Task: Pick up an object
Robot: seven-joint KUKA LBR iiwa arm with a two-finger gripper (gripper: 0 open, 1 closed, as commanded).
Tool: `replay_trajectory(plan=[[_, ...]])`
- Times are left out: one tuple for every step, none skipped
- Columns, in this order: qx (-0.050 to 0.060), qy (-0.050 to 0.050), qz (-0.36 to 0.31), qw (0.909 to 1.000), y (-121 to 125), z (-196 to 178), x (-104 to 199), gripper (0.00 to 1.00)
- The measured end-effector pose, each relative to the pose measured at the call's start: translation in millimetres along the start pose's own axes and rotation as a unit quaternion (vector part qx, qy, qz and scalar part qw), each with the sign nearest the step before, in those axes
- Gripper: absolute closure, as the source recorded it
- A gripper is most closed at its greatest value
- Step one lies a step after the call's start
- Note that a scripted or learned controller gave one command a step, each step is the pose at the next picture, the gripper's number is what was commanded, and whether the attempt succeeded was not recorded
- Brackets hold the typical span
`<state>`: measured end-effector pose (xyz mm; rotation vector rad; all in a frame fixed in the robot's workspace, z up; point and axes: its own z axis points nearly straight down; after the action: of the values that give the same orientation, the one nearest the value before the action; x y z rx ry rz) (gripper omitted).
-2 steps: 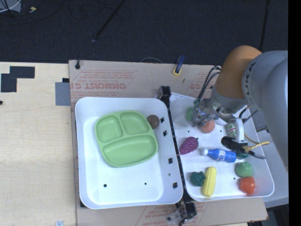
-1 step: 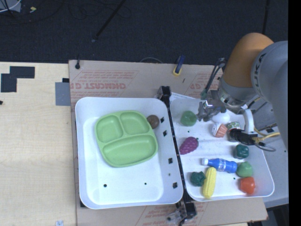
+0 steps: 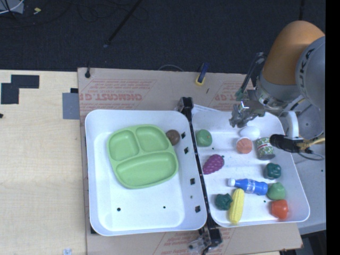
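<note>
1. Objects for picking sit in the right bin [image 3: 297,185], scattered from its twelve o'clock edge down to six.
2. From my station, the hand [image 3: 243,117] hovers at the bin's twelve o'clock end, just above a small white object [image 3: 252,133]; I cannot tell whether its fingers are spread or closed, and I see nothing between them.
3. Just below that, toward the bin's centre, lies an orange ball [image 3: 244,145], with a small can [image 3: 264,147] just beside it at three o'clock.
4. A green round fruit [image 3: 203,138] rests at ten o'clock, and a purple grape bunch [image 3: 213,163] lies near the bin's nine o'clock wall.
5. A blue bottle [image 3: 251,185] lies on its side near the middle, pointing between three and nine.
6. A yellow corn cob [image 3: 236,205] lies at six o'clock, touching a dark green vegetable [image 3: 223,201].
7. Another dark green piece [image 3: 272,170] sits at three o'clock, and a red-orange fruit [image 3: 279,209] at five.
8. Over in the left bin [image 3: 101,206], a green divided plate [image 3: 142,155] lies with a brown ball [image 3: 172,137] just off its two o'clock corner.
9. Both bins rest on brown cardboard [image 3: 133,92] on my tabletop [image 3: 37,169].
</note>
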<state>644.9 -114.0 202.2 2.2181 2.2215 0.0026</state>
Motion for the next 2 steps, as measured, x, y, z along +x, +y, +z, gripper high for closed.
replay_trajectory(plan=[[0.001,0.000,0.001,1.0000,0,-27,-1,1.00],[0.003,0.001,0.000,1.0000,-14,-31,40,1.00]])
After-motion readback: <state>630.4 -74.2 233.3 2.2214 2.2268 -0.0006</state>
